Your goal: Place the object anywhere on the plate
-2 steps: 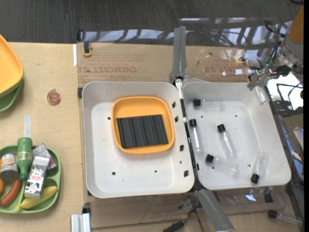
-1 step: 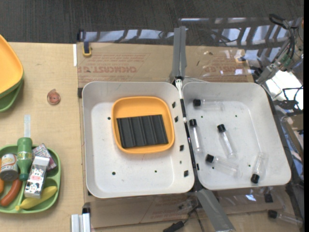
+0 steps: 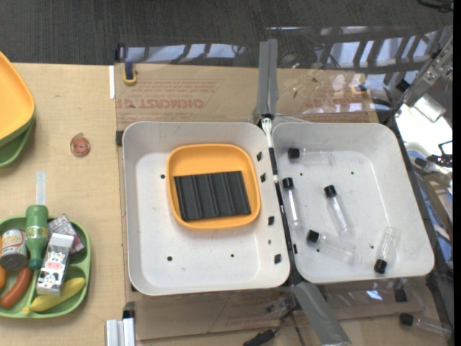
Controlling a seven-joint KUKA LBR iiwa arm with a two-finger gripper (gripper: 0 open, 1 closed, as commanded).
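At the far left, an orange dish (image 3: 13, 96) sits at the bench edge, with a green plate (image 3: 43, 298) of toy food below it. The left bin (image 3: 140, 215) holds an orange plate (image 3: 213, 161), and a dark ribbed block (image 3: 212, 195) lies flat on its middle. The right bin (image 3: 403, 193) holds several clear tubes with black caps (image 3: 337, 207), scattered apart. At the upper right edge part of the arm (image 3: 432, 71) shows; whether its gripper is spread or closed I cannot tell.
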